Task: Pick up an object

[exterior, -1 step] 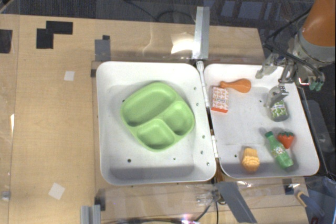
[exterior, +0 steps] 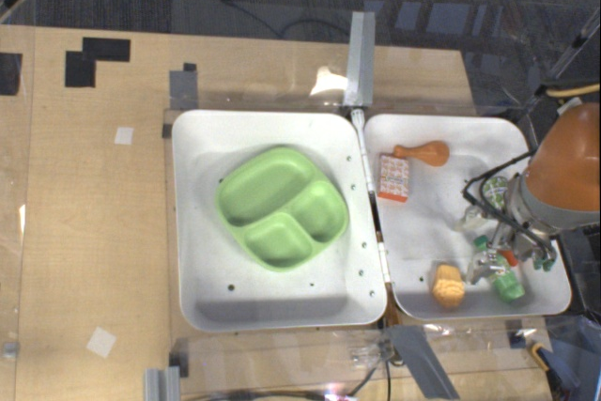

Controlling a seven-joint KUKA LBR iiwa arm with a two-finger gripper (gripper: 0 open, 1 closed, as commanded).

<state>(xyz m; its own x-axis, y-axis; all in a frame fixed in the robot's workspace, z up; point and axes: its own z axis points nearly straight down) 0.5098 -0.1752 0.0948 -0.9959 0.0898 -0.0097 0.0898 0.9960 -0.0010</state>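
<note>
My gripper (exterior: 495, 258) is low in the right bin (exterior: 423, 300), near its front right corner, under the orange wrist band. A small green object (exterior: 509, 285) lies right below the fingers, touching or nearly touching them. A yellow-orange lumpy object (exterior: 449, 285) rests a little to the left of the gripper. At the bin's back lie an orange drumstick-shaped toy (exterior: 422, 152) and a small red and white box (exterior: 394, 177). Nothing is visibly lifted off the bin floor.
The left bin (exterior: 202, 296) holds a green divided plate (exterior: 282, 207), tilted on the floor. A metal divider post (exterior: 360, 61) stands between the bins at the back. Cables hang by the arm at the right.
</note>
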